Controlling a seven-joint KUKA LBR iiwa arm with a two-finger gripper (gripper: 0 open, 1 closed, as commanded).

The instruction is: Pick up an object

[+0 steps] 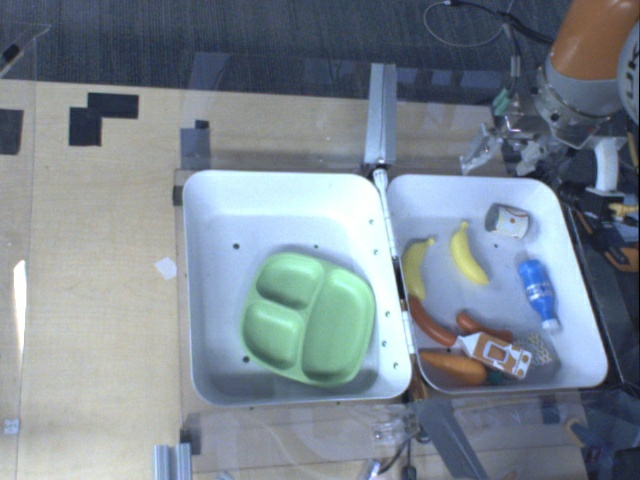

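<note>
My gripper (pixel 503 156) hangs above the far rim of the right bin (pixel 590 353), open, with nothing between its fingers. Below it in that bin lie a small grey and white cup (pixel 508 221), two yellow bananas (pixel 467 253) (pixel 415 266), a blue bottle (pixel 537 290), a red sausage (pixel 440 324), an orange carrot (pixel 452 366) and an orange and white box (pixel 497 353). The cup is the nearest item to the gripper. The arm's orange band (pixel 590 23) rises at the top right.
The left bin (pixel 210 268) holds a green divided plate (pixel 310 318). A metal post (pixel 378 108) stands behind the seam between the bins. Cables (pixel 470 18) loop behind the right bin. Bare wooden bench (pixel 90 268) extends to the left.
</note>
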